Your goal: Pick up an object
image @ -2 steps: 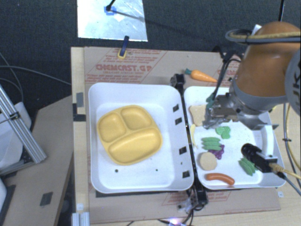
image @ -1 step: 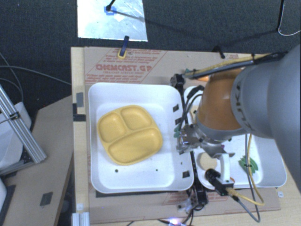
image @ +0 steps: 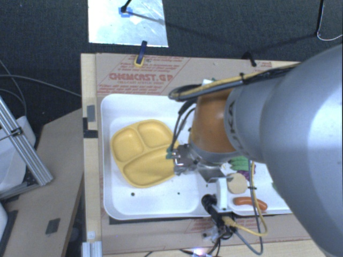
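- The tool (image: 179, 162) hangs low over the right edge of the yellow divided plate (image: 140, 151), under the orange band of the arm (image: 278, 127); the arm's bulk hides its tips, so one cannot tell whether it is apart or together, or whether it touches the plate.
- The plate lies flat in the left bin (image: 115, 111), near the bin's middle, with bare white floor around it.
- Risk, as a judgement: a broad, shallow plate gives little to pinch, so a closing grip at its rim could slide off or tip it.
- Just past the arm, the right bin (image: 268, 210) holds a sausage (image: 249, 202) and a pale round piece (image: 237, 184).
- Both bins rest on the worktop (image: 161, 74).
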You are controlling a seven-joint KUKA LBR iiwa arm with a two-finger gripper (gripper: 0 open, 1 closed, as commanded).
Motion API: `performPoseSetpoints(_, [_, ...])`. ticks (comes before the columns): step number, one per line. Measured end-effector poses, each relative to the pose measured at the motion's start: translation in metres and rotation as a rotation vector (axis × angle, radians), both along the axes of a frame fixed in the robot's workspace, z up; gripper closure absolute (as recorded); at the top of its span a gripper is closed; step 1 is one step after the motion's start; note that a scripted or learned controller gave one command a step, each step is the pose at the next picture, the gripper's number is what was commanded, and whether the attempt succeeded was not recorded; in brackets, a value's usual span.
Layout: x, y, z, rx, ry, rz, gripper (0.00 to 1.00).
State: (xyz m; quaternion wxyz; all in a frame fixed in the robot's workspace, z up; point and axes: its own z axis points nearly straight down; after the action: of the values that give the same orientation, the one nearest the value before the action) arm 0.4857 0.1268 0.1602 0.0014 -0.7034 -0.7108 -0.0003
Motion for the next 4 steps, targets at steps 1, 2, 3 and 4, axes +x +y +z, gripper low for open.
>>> performPoseSetpoints(1, [0.004, 0.064, -0.077, 0.0, -0.016, -0.002, 1.0])
performPoseSetpoints(2, [0.002, 0.085, 0.02, 0.003, -0.009, -0.003, 1.0])
performPoseSetpoints(3, [0.013, 0.064, -0.078, -0.001, -0.004, -0.011, 1.0])
performPoseSetpoints(4, [0.003, 0.039, 0.046, 0.002, -0.013, -0.009, 1.0])
